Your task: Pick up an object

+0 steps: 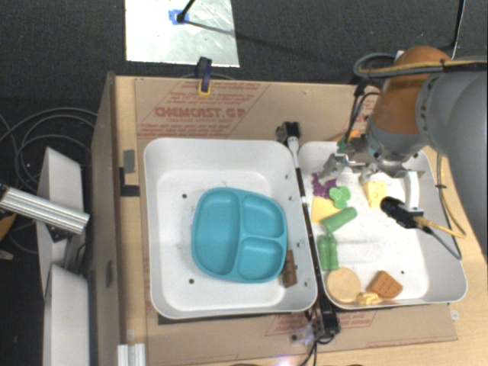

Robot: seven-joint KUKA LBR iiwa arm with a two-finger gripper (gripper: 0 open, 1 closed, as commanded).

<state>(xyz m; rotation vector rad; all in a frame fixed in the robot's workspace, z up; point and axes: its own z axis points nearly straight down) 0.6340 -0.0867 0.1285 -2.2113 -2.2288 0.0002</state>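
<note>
The arm (427, 105) bends down over the right bin (442, 273), its gripper (364, 161) above toy food. Whether the gripper is wide or narrow cannot be told.

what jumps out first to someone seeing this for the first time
The blue divided plate alone in the left bin catches the eye first. Next comes the grey arm with its orange band, reaching over the right bin, where small toy foods cluster: a green cucumber, a round cracker.

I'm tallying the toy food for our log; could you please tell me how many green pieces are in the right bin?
3: a small piece near the purple item, a long one below it, and another by the divider. The arm may hide more.
</note>
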